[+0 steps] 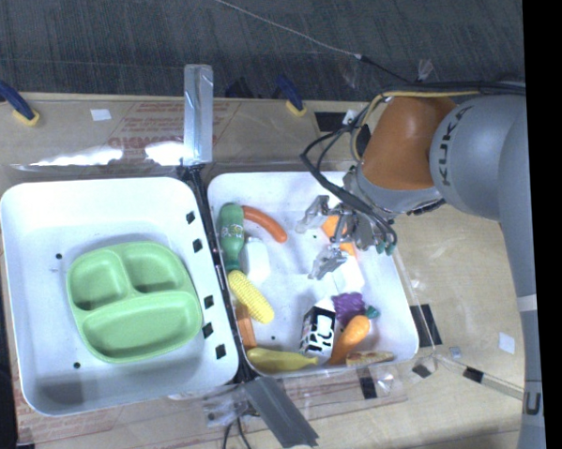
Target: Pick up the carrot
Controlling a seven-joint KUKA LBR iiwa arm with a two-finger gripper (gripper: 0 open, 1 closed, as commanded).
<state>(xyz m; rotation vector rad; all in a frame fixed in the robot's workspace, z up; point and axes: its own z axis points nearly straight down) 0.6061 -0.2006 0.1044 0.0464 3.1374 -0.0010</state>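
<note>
The carrot (354,332) is a short orange piece with a green tuft. It lies in the right bin (288,186) near the front right corner, beside purple grapes (349,305). My gripper (321,236) hovers over the bin's right middle, a little behind the carrot and apart from it. Its two fingers (314,211) are spread open and point left. A small orange patch (336,227) shows at their base; I cannot tell what it is.
The right bin also holds a long orange-red sausage shape (265,222), a green vegetable (230,226), corn (250,296), a black-and-white can (318,330) and a banana (279,360). A green divided plate (135,302) lies in the left bin (36,213).
</note>
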